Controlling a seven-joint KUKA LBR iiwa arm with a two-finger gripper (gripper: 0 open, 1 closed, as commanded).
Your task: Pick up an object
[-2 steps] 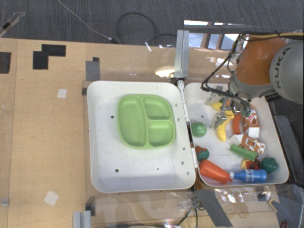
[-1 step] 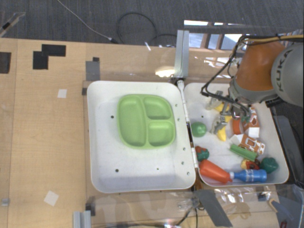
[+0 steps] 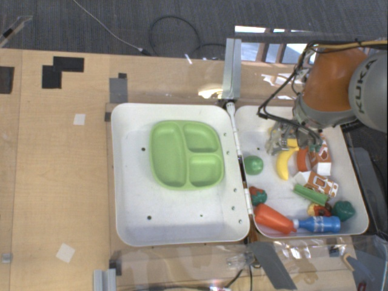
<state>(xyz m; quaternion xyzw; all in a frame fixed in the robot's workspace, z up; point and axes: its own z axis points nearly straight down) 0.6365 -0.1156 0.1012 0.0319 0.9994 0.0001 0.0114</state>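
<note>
Over the right bin (image 3: 357,180) the grey arm (image 3: 339,77) with its orange band reached in from the right, and its claw (image 3: 290,139) hung low among the toys near the bin's upper middle. From where I stood I could not tell whether the claw was wide or narrow, nor whether anything sat between its tips, for the wrist and cables hid that part. Just below the claw lay a yellow banana (image 3: 284,164), its upper end close to the metal. Left of the banana sat a green ball (image 3: 253,165) near the bin's left wall. To the banana's right lay a red-and-white carton (image 3: 321,152), and below that an orange-and-white box (image 3: 322,183) with a green block (image 3: 310,193) beside it. Along the bin's lower edge lay an orange carrot (image 3: 271,219), a blue bottle (image 3: 318,225) touching its tip, and a dark green lump (image 3: 344,210) in the lower right corner. A small red-and-green piece (image 3: 258,196) rested above the carrot. On the table, the left bin (image 3: 130,223) held a green divided plate (image 3: 185,154), lying flat near its middle.
</note>
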